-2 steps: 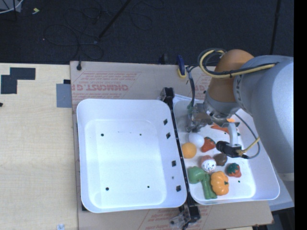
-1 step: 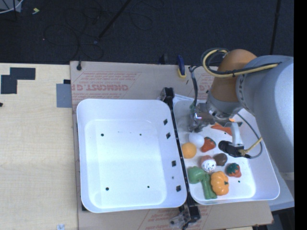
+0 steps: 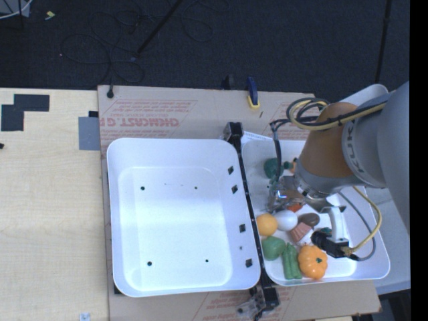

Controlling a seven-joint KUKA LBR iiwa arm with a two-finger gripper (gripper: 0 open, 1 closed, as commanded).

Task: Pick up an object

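Note:
My gripper (image 3: pixel 279 196) reaches down into the right bin (image 3: pixel 374 263), near its left wall. Just below it lie a white egg-shaped object (image 3: pixel 286 220) and an orange ball (image 3: pixel 267 225). A dark green object (image 3: pixel 272 168) sits just above it. Toward the bin's front are a green lump (image 3: pixel 273 248), a green stick-like piece (image 3: pixel 291 263) and an orange pumpkin-like toy (image 3: pixel 312 261). A pink-and-brown piece (image 3: pixel 303 231) lies to the right of the egg. The orange wrist band (image 3: pixel 324 149) hides part of the bin.
The left bin (image 3: pixel 174 216) stands beside the right one, with a black divider (image 3: pixel 242 199) between them. Both rest on a cardboard sheet (image 3: pixel 160 116). Cables (image 3: pixel 364 236) loop from the wrist over the right bin.

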